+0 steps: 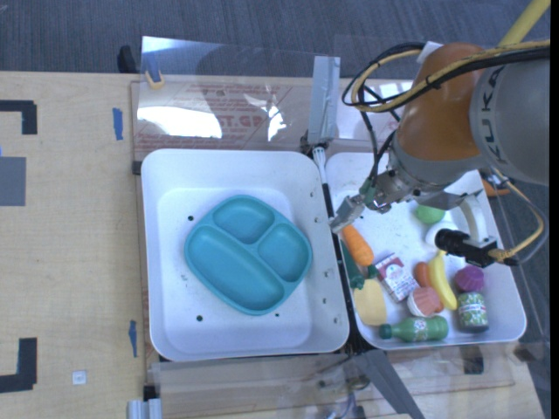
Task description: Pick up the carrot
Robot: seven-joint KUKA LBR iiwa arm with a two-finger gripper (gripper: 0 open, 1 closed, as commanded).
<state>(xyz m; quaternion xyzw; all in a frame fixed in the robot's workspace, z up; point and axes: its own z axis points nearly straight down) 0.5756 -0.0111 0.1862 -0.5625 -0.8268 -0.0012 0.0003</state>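
Note:
The carrot [356, 244] is orange with a green top. It lies in the right bin [511, 321] close to that bin's left wall, slanting from upper left to lower right. My gripper [358, 208] hangs just above the carrot's upper end, at the bin's left side, with the grey and orange arm [445, 112] rising behind it. Nothing is seen held in it. The carrot rests on the bin floor.
Beside the carrot in the right bin lie a red and white packet [398, 278], a yellow piece [371, 302], a banana [441, 279], a green bottle [417, 328], a purple fruit [470, 278] and a jar [472, 311]. The left bin [166, 199] holds a blue divided plate [249, 253].

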